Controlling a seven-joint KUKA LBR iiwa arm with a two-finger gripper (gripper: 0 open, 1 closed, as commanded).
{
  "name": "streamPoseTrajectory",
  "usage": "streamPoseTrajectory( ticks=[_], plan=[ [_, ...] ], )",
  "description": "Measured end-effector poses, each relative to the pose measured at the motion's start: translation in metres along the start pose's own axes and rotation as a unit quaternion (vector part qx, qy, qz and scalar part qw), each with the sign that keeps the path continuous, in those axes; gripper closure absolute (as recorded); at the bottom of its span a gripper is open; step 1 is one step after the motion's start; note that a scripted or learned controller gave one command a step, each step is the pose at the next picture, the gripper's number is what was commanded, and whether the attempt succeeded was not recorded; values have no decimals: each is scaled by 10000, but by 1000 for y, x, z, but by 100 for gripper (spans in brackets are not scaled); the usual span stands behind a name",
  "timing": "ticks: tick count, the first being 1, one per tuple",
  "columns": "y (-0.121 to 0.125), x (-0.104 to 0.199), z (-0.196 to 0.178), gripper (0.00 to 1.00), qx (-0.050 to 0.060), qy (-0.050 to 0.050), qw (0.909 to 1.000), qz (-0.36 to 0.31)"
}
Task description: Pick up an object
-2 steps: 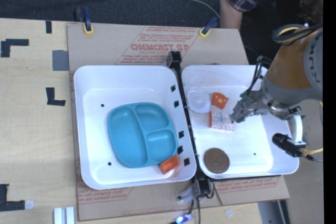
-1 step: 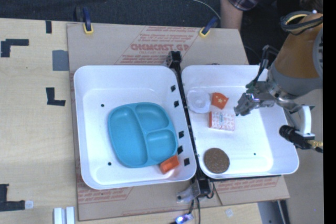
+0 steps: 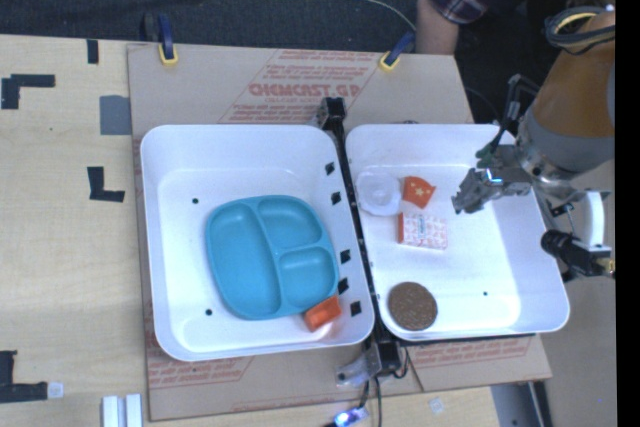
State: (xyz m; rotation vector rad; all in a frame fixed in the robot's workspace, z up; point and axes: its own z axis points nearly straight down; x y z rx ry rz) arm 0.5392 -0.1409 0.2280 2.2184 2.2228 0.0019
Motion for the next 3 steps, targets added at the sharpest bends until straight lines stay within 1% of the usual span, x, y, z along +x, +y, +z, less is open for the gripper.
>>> streamPoseTrajectory(
  ticks=[1, 2, 3],
  plan=[
    [18, 51, 12, 100, 17, 3, 10000, -19],
    [41, 105, 19, 100, 17, 9, 10000, -28],
    [61, 163, 22, 100, 15, 7, 10000, -28]
  ],
)
